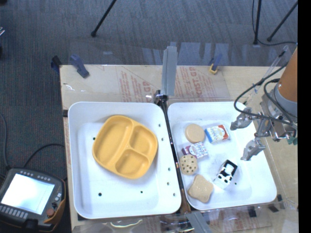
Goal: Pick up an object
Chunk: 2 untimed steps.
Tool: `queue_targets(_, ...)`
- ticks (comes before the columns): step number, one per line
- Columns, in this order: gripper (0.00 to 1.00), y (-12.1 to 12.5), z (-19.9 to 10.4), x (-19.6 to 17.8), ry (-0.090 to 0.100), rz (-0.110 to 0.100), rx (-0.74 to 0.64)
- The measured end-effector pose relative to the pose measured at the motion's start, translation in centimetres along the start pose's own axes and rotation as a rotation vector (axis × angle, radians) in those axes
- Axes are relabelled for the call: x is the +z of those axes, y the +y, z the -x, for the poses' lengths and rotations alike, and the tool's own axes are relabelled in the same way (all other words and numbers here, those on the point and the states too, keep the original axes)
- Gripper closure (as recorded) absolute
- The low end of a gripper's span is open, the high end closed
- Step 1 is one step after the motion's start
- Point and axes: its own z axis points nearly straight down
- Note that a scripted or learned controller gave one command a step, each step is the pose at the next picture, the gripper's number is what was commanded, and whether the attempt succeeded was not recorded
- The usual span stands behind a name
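Left bin (pixel 77 130): I see yellow tray (pixel 125 145), three compartments, lying flat. Right bin (pixel 265 178): round cracker (pixel 195 133) top, milk carton (pixel 216 133) just beside it on right; wrapper (pixel 196 150) below cracker, cookie (pixel 188 164) below that, toast (pixel 200 188) near front wall, cow-print carton (pixel 226 174) right of cookie. Pincer (pixel 247 137) over bin's right side, fingers apart, nothing between them, near cow-print carton, not touching.
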Motion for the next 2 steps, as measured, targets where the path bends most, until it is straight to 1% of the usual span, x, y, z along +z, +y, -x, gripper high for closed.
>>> queue_targets(1, 0.0, 5.8, 2.5, 15.9, 0.007, -0.002, 0.638)
queue_targets(2, 0.0, -4.0, 5.8, 14.9, -0.002, -0.002, 0.79)
